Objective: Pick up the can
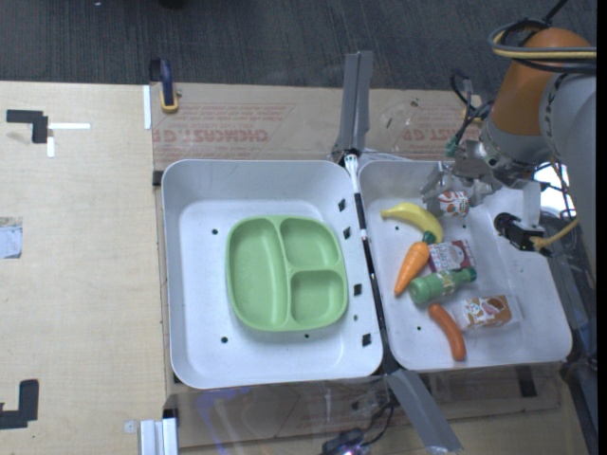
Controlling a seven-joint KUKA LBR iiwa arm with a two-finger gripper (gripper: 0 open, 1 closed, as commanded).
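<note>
Left bin: green tray. Right bin: can, toy food.

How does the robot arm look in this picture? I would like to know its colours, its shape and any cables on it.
The arm is grey and rounded, with a bulbous orange band above the wrist. Thin black and yellow cables loop around its top, and another dark cable runs up behind it. The gripper is a small assembly of grey metal and dark parts.
</note>
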